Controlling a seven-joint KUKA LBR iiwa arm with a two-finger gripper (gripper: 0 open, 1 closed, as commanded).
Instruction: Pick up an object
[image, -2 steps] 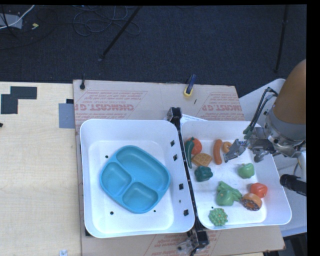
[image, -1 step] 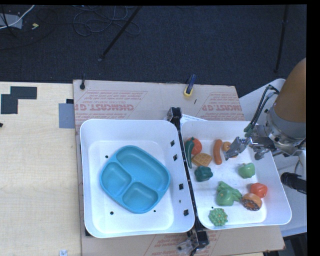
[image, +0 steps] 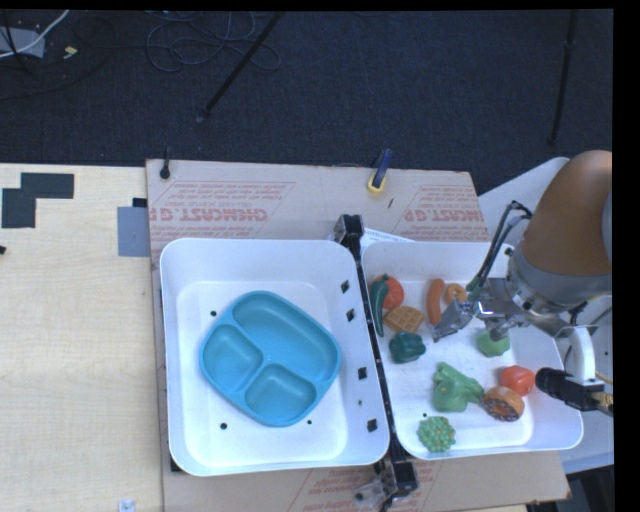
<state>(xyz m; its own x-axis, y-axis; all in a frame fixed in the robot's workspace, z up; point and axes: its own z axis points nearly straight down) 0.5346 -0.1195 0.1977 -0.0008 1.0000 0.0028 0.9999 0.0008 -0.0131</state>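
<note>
Two white bins sit side by side on the table, and the left bin (image: 185, 300) carries a blue divided plate (image: 270, 357). Over in the right bin (image: 560, 432), toy food is scattered everywhere: a waffle piece (image: 405, 319), a dark green pepper (image: 407, 347), a carrot (image: 435, 297), a green leafy piece (image: 455, 388), a broccoli floret (image: 436, 434), a red tomato (image: 517, 378) and a pale green piece (image: 493, 343). The arm reaches in from the right, and the tool (image: 462, 317) hovers low between the carrot and the pale green piece. Its dark fingers look slightly parted, nothing visibly caught between them.
</note>
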